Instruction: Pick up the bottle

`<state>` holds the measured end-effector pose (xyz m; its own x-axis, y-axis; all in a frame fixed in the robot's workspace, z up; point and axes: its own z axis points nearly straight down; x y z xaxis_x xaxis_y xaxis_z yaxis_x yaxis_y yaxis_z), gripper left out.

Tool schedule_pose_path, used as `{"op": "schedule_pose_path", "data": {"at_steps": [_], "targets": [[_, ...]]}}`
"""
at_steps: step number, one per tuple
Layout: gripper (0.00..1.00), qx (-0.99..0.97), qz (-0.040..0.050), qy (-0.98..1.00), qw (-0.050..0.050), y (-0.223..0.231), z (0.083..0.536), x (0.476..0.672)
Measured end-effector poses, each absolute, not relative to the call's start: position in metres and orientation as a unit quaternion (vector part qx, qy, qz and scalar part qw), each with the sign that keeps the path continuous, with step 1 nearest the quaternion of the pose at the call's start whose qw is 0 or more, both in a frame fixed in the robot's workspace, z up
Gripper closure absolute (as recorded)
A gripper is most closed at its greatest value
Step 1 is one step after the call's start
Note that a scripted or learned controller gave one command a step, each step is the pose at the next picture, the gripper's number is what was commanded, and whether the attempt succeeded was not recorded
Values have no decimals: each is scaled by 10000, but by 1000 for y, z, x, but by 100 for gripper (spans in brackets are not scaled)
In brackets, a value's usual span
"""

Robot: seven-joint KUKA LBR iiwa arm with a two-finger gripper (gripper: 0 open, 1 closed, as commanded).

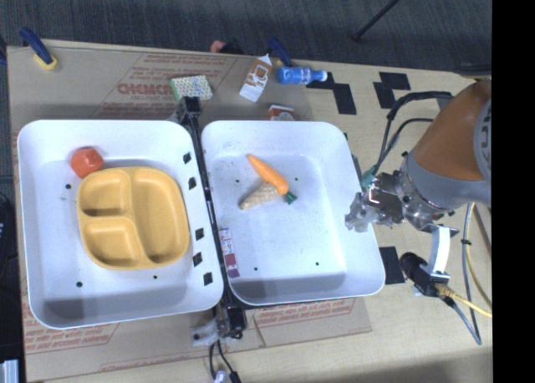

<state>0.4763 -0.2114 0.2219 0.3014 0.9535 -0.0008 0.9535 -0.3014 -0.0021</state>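
Right bin [330, 277] holds a carrot [269, 176] and a pale cone-shaped piece [257, 196] touching it, both near its center. Left bin [33, 231] holds a yellow 3-section tray [134, 216] with a red ball [86, 160] just beside the tray's upper left corner. Gripper [358, 216] sits over the right bin's right rim, mid-right of frame; finger state can't be read from this angle, nothing seen between them. Bottle [297, 76], small and blue with a white band, lies on its side on the bench above the right bin, outside both bins, near a small carton [256, 79]. Open bench around it.
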Motion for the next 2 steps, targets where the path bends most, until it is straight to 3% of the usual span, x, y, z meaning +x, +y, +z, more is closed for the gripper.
{"op": "schedule_pose_path", "data": {"at_steps": [2], "targets": [[100,-9479,8,-3186,13,-192,215,476]]}}
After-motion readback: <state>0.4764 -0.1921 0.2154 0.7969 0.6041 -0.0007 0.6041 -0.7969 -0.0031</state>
